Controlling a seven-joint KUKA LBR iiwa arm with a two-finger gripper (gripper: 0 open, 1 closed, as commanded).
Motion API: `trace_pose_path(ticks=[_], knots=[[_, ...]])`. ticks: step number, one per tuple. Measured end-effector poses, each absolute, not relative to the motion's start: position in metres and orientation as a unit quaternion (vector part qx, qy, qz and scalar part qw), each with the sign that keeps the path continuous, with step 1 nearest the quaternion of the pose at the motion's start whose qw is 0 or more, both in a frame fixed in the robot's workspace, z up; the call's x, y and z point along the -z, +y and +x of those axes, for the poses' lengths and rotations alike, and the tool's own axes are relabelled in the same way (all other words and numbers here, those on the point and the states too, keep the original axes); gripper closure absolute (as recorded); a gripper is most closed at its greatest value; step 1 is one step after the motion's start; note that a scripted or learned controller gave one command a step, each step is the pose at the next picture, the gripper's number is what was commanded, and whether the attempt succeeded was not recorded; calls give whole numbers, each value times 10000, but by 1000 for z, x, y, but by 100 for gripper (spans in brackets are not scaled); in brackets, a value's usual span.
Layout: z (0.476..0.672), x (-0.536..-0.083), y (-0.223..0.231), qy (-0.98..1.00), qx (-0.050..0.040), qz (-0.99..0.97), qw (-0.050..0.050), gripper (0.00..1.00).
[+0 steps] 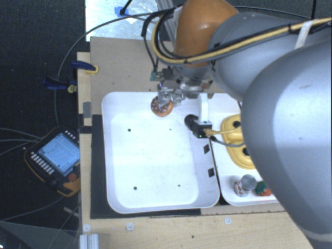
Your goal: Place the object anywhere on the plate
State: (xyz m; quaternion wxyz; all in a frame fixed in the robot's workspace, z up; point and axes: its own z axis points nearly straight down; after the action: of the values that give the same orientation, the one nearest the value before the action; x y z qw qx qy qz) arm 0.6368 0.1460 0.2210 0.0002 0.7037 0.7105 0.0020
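The hand (167, 96) pinches a small round brownish object (162, 107) above the left white bin (155, 191) — the yellow plate (236, 139) waits in the right bin, placement undone.

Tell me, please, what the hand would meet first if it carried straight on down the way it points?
Probably the small brown object right under the hand, then the left bin floor; depth is hard to judge from above.

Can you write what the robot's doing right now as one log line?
gripper: over left bin, far edge | brown object: at fingertips, grasp unclear | yellow plate: right bin
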Motion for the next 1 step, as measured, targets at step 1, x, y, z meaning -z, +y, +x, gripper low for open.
trace_pose_path(ticks=[1], knots=[[652, -215, 196, 7104, -22, 7038, 2, 100]])
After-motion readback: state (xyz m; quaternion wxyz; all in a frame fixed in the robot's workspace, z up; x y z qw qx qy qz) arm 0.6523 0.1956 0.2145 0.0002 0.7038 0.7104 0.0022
